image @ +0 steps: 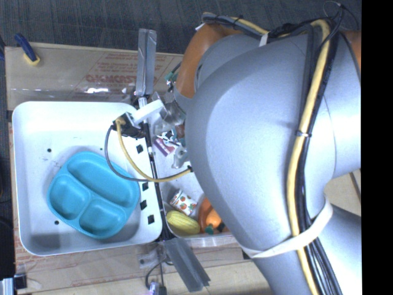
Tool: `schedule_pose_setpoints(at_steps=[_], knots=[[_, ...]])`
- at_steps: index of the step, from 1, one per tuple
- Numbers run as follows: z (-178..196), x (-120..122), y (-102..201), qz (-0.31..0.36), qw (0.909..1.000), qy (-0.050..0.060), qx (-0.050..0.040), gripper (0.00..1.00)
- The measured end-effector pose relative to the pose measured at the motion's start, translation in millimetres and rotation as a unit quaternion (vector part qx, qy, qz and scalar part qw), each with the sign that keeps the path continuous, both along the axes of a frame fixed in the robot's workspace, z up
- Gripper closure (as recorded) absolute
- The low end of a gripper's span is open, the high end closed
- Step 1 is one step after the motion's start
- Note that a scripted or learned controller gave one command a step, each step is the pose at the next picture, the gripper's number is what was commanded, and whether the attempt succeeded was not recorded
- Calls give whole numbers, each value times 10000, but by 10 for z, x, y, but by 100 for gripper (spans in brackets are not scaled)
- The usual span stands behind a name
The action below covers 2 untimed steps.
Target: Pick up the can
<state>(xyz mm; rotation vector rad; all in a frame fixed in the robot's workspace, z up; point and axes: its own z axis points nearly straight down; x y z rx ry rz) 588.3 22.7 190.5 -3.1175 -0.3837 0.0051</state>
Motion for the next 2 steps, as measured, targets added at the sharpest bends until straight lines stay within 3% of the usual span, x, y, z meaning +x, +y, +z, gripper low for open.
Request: schedule_pose_setpoints(at_steps=[1,2], knots=[[-1,-1132,133,-189,9998,20,12,0],[-2,-715,404,721,9974,8,7,0]])
